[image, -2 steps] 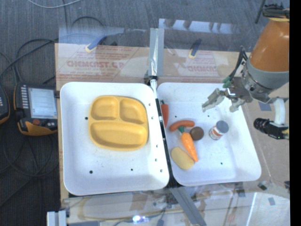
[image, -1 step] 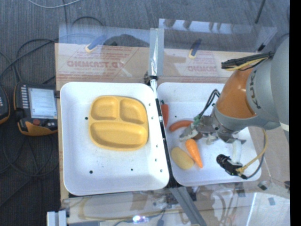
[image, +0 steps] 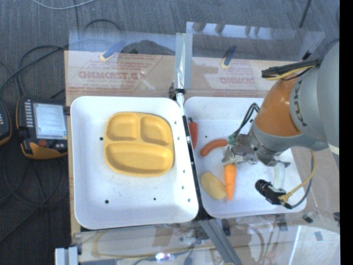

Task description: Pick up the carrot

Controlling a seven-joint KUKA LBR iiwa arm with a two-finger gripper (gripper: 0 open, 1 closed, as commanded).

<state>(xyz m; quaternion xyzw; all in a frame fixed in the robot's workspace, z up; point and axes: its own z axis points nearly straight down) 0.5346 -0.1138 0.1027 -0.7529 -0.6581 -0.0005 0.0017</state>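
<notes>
The carrot point(image: 230, 181) is orange and lies lengthwise on the floor of the right bin point(image: 248, 206), its thick end pointing away from the camera. My gripper point(image: 237, 154) hangs right over that thick end, under the arm's orange band. The gripper's body hides where it meets the carrot, so I cannot tell whether they touch.
A pale yellow potato point(image: 213, 185) lies just left of the carrot, nearly touching it. A red-orange sausage point(image: 213, 146) and a red pepper point(image: 193, 134) sit further back left. The left bin point(image: 88, 203) holds a yellow divided plate point(image: 139, 143). A black fitting with a yellow cable point(image: 268, 191) hangs at the right.
</notes>
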